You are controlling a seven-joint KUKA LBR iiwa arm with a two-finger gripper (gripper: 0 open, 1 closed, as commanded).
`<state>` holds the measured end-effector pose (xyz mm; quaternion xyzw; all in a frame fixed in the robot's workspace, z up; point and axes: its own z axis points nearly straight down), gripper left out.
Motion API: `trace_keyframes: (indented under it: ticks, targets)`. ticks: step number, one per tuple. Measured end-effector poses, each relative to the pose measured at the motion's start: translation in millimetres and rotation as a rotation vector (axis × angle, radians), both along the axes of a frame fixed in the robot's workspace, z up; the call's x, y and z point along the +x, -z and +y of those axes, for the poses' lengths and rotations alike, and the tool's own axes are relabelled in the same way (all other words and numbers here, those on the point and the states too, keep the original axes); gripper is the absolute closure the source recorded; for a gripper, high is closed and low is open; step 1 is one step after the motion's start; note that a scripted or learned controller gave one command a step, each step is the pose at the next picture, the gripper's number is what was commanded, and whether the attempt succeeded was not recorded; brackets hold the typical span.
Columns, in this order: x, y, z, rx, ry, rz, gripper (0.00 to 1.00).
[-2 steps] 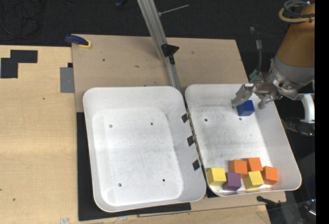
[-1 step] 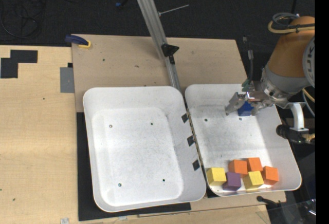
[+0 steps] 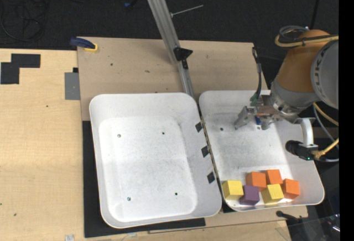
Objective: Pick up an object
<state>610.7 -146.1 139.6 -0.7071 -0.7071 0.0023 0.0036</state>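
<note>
Several small blocks lie bunched at the near end of the right bin [image 3: 232,140]: a yellow block [image 3: 233,188], a purple block [image 3: 251,194], another yellow block [image 3: 272,193], and orange blocks [image 3: 256,179] [image 3: 291,187]. My gripper [image 3: 250,119] hangs over the far half of that bin, well away from the blocks, with its fingers spread open and nothing between them. The grey arm with its orange band [image 3: 298,71] comes in from the right.
The left bin [image 3: 144,157] sits beside the right one, joined by black clips [image 3: 204,150]. A slanted metal rail [image 3: 166,24] rises behind the bins. A black cable and connector [image 3: 301,148] hang at the right bin's right rim.
</note>
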Motion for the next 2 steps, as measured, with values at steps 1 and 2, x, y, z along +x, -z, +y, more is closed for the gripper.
trace_keyframes:
  ticks: [1,2]
  targets:
    - [0.8,-13.2,-1.7,-0.001,0.005,-0.005,1.0]
    - [-4.4,-74.6,-4.8,-0.003,0.007,-0.012,1.0]
